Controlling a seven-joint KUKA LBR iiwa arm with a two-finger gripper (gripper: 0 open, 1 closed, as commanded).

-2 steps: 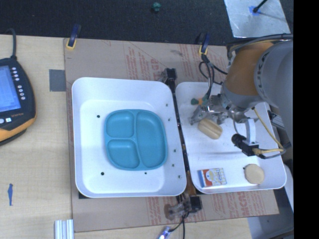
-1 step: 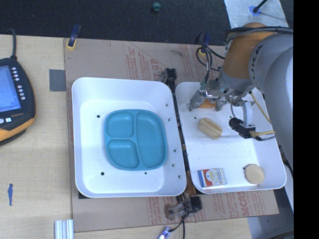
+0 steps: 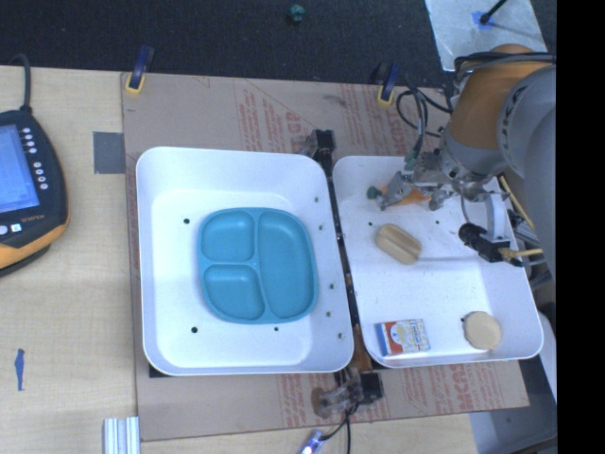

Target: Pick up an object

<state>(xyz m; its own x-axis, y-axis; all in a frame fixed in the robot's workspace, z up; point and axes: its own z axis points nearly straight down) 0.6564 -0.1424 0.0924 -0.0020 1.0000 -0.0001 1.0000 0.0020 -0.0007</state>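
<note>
Hovering low over the far end of the right bin point(image 3: 515, 343), the hand point(image 3: 413, 185) is reaching in from the right; how far open it is I cannot tell, nor whether it is gripping anything. Across in the left bin point(image 3: 170, 339), a blue three-compartment plate point(image 3: 257, 264) is lying flat. Near the hand, a tan bread-roll-shaped object point(image 3: 398, 244) is lying. Along the near wall, a small card point(image 3: 405, 337) with blurred, unreadable red and blue print is resting, with a round tan disc point(image 3: 481, 330) sitting just beside it.
</note>
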